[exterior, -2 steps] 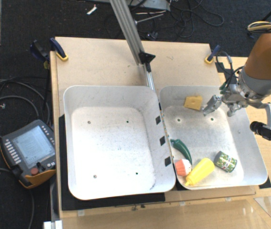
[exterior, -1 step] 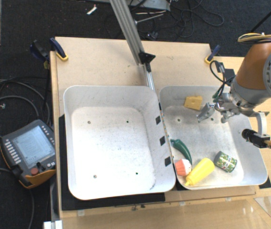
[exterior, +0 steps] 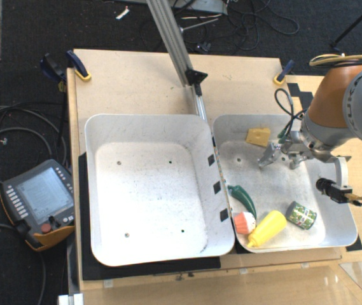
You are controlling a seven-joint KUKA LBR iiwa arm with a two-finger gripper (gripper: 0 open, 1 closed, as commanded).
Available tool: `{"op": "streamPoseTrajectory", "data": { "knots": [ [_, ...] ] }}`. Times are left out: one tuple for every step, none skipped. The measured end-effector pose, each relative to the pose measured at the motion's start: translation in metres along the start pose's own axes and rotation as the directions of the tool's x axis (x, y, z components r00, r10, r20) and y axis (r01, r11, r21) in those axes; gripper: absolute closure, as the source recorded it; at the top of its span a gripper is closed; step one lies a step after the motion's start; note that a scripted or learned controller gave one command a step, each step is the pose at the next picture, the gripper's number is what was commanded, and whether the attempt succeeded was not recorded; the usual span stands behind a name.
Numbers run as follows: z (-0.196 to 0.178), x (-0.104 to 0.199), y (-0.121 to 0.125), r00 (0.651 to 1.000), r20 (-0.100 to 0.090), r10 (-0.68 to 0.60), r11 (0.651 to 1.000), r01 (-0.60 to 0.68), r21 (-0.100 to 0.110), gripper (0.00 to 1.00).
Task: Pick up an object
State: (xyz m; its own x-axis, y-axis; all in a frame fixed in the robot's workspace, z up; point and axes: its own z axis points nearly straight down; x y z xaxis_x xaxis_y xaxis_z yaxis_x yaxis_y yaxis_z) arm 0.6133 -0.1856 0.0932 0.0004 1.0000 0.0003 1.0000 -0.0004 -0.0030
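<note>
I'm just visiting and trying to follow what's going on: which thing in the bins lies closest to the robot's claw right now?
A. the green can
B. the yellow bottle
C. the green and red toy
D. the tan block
D. The gripper hangs at the top of the right bin, just beside the tan block; the yellow bottle, green can and green and red toy lie along the bin's lower edge.

No legible text or labels.

We lose the arm (exterior: pixel 352 100) past the right edge, and beside the yellow block (exterior: pixel 258 136) its claw (exterior: pixel 281 155) looks too small to read.
</note>
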Motion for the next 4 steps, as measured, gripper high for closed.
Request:
{"op": "streamPoseTrajectory", "data": {
  "knots": [
    [-0.013,0.0,0.001,1.0,0.001,-0.001,1.0,0.001,-0.005,1.0],
    [-0.074,-0.003,-0.003,1.0,0.003,0.0,1.0,0.0,-0.01,1.0],
    [-0.135,-0.001,0.006,1.0,0.003,-0.004,1.0,0.004,-0.012,1.0],
    [-0.153,-0.001,0.007,1.0,0.002,-0.004,1.0,0.004,-0.007,1.0]
  ]
}}
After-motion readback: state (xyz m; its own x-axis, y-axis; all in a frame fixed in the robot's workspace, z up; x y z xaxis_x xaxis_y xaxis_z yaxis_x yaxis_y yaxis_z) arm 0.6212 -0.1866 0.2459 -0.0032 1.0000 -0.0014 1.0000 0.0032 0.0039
